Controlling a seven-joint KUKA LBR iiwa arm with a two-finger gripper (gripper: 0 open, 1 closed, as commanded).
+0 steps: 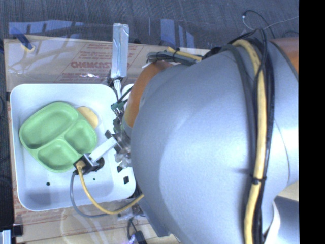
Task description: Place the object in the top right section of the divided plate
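Observation:
A green divided plate with three sections lies in the left part of the left white bin. A pale yellow rounded object rests against the plate's upper right rim, partly behind it; I cannot tell whether it lies in a section or on the bin floor. My gripper hangs over the bin's right side, just right of the plate, and the bulk of the grey arm hides most of it.
The arm covers the right bin almost entirely. A grey metal strip stands upright behind the left bin's back wall. Taped cardboard under clear film lies behind the bins. A small dark spot marks the bin floor.

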